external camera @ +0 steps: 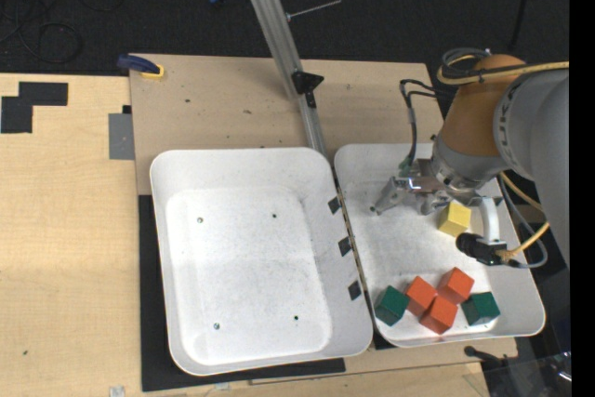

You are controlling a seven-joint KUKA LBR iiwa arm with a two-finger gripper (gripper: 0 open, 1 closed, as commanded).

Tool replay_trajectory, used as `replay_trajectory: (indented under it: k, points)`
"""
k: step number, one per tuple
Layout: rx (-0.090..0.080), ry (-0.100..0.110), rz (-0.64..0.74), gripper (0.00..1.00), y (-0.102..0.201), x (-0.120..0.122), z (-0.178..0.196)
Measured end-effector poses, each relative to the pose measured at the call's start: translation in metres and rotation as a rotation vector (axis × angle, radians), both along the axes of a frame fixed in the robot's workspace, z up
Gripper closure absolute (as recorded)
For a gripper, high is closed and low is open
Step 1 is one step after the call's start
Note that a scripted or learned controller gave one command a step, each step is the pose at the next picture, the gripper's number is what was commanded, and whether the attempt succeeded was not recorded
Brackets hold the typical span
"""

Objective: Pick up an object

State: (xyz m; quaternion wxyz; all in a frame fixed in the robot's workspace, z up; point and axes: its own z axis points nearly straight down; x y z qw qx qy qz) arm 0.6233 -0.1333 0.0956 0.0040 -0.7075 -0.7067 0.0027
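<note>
The arm (502, 125) comes in from the right, grey body and orange band bent low over the right bin (390, 172), and that bin is the landmark for everything here. The hand (420, 186) sits over the bin's upper half, metal fingers reaching leftward toward the bin's middle; whether they are spread or pressed together I cannot tell from this angle, and nothing is seen caught between them. A yellow block (456, 218) lies on the bin floor just beside the hand, toward the bin's right wall and slightly nearer the front edge, tilted a little on the white surface. Down at the bin's front edge sits the cluster: a green block (391, 304) at the left end, three red blocks (439, 297) bunched in the middle touching one another, and a second green block (481, 307) at the right end, close against the reds. A black cable (488, 248) loops off the wrist over the bin's right side, between the yellow block and the cluster. To the left of the right bin, sharing a clipped seam, lies the left bin (186, 172), larger in the view, a few dark specks on its white floor. Behind the right bin a slim aluminium rail (274, 23) rises slantwise off the worktop (223, 98) toward the dark background
</note>
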Motion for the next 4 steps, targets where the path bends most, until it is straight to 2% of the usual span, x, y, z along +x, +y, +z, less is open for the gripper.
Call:
replay_trajectory:
  k: [1,2,4]
  points:
    - [-0.001,-0.006,-0.005,1.0,-0.002,0.002,0.014]
    - [-0.002,-0.011,-0.006,1.0,-0.006,0.004,0.057]
    - [-0.004,-0.014,-0.005,1.0,-0.02,0.001,0.178]
